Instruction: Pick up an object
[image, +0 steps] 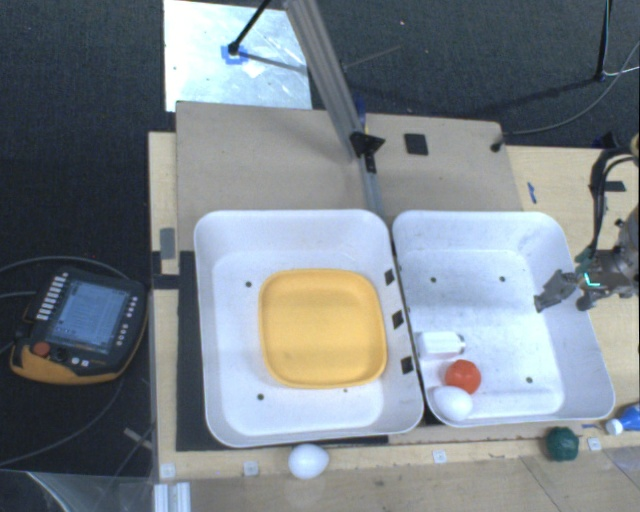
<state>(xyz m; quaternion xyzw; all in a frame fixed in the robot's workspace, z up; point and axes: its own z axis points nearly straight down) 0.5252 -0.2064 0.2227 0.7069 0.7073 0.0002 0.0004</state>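
Note:
The right bin (500, 240) holds a red ball (462, 376), a white egg-shaped object (453, 403) just below it, and a small white block (441, 344) above it, all near the bin's front left corner. My gripper (556, 292) hangs over the right edge of this bin, well to the right of those objects. Nothing is seen between its fingers. A square yellow plate (323, 327) lies in the middle of the left bin (225, 300).
A white egg (308, 461) rests on the bench in front of the left bin. A dark green ball (562, 444) sits off the right bin's front right corner. A teach pendant (78, 325) lies on the floor at left. A slanted metal pole (335, 80) stands behind the bins.

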